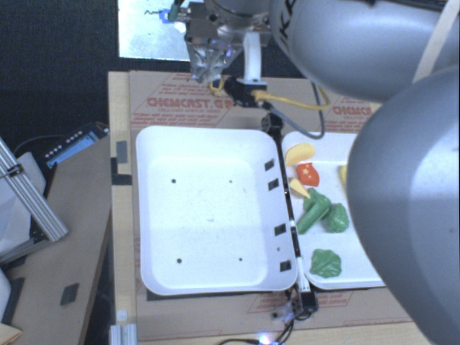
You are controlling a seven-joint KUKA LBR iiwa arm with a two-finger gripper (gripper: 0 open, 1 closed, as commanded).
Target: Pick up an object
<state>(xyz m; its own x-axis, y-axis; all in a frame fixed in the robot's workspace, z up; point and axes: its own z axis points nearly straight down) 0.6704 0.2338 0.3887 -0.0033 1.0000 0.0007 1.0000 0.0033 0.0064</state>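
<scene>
Near the front of the right bin (359, 282) lies a bumpy green leafy piece (325, 263), with a long green pod (313, 210), a red tomato shape (307, 173) and yellow bits behind it. Beside it sits the smooth left bin (208, 214). Far back, above cardboard (180, 103) printed "CHEMCAST", hangs the gripper (208, 67), gripping nothing; its spread cannot be told.

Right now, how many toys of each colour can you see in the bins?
Green: 3, a long one, a round one, a leafy one
Yellow: 3, the last partly hidden by the arm
Red: 1
Total: 7, all in the right bin
</scene>
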